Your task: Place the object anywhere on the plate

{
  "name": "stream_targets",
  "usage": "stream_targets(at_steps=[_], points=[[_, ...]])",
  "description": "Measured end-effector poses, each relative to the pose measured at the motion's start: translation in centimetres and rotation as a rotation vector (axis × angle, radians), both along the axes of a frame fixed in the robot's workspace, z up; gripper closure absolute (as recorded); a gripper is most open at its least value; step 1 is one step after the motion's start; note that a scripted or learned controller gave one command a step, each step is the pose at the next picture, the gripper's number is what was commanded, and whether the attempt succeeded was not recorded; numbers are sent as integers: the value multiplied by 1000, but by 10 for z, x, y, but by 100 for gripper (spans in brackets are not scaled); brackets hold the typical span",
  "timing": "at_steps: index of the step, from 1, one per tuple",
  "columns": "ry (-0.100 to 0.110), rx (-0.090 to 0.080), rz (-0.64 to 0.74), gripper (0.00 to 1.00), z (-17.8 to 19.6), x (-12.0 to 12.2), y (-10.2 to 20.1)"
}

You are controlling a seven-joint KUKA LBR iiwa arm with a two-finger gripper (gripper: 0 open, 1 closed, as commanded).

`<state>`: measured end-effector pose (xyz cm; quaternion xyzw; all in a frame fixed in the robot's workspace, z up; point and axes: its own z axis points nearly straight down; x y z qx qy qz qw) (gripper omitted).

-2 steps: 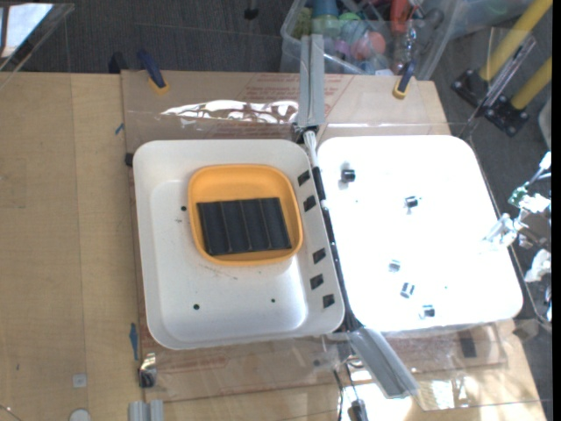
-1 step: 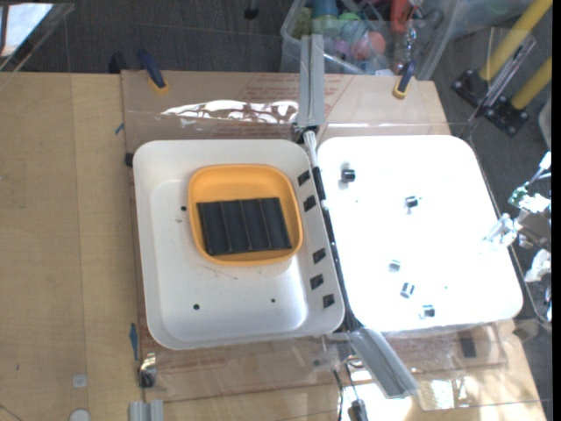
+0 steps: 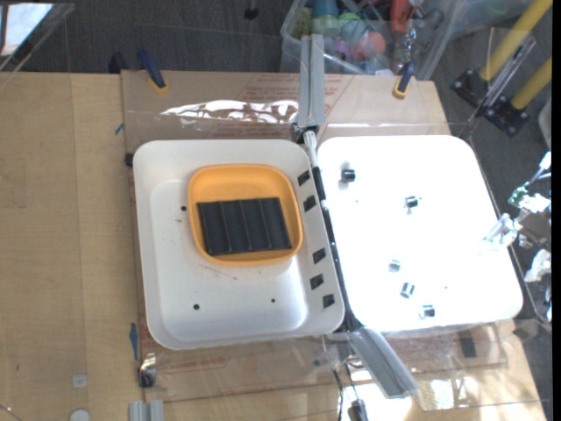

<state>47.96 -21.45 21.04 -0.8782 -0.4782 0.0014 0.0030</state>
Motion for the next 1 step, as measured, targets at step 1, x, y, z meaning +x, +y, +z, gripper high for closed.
stream_targets(at_steps=[1], points=[[0, 0, 0, 0, 0, 0, 0]])
